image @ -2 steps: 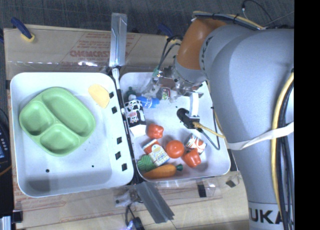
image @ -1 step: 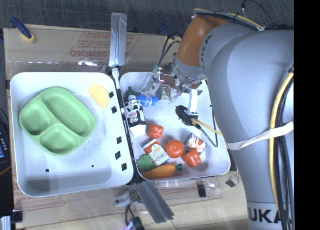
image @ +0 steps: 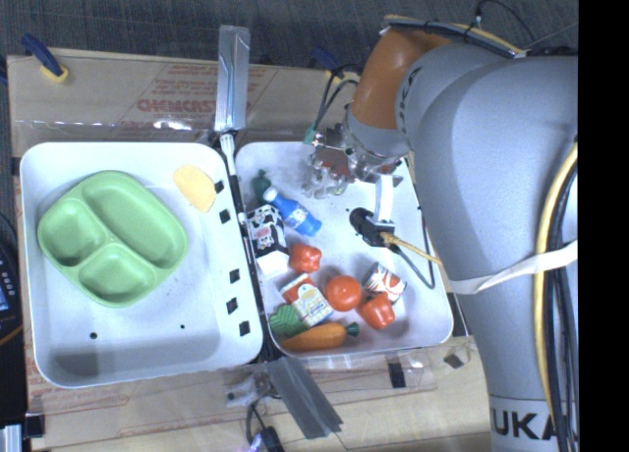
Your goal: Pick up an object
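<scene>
Blue bottle [image: 294, 213] near gripper [image: 324, 179]; "UKA" lettering [image: 524, 426] low on arm [image: 501, 185]

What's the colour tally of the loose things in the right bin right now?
Red pieces: 3
Orange carrot: 1
Blue bottle: 1
Green pieces: 2
Printed packs in mixed colours: 3
Total: 10, roughly, because the pile overlaps.
</scene>
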`<state>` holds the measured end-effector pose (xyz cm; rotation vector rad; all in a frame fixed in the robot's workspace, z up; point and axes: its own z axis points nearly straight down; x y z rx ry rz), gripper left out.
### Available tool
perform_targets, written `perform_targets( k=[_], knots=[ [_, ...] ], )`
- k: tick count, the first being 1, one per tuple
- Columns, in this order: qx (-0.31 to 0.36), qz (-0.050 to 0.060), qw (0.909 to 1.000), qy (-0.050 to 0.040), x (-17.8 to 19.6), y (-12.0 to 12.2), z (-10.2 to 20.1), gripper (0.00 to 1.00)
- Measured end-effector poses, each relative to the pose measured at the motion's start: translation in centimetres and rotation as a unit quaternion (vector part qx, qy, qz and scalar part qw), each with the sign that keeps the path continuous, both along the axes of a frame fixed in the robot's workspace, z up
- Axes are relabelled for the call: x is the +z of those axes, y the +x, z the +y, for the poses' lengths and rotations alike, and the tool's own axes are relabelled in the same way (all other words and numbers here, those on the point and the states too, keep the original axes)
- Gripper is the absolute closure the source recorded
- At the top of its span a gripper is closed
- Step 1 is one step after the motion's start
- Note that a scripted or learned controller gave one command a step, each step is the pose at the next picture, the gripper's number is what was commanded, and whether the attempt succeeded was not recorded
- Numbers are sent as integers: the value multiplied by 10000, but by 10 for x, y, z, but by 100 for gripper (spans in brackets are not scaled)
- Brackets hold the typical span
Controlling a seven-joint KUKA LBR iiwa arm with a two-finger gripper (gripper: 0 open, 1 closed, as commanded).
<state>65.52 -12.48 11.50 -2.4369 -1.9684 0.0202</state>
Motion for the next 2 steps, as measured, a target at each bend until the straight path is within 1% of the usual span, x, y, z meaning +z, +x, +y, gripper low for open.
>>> perform_targets(
  k=[1, 2],
  knots=[
    [-238, -93, 9997, 4, 151, -16, 19, 100],
    [-965, -40, 9953, 1, 135, -27, 71, 100]
  ],
)
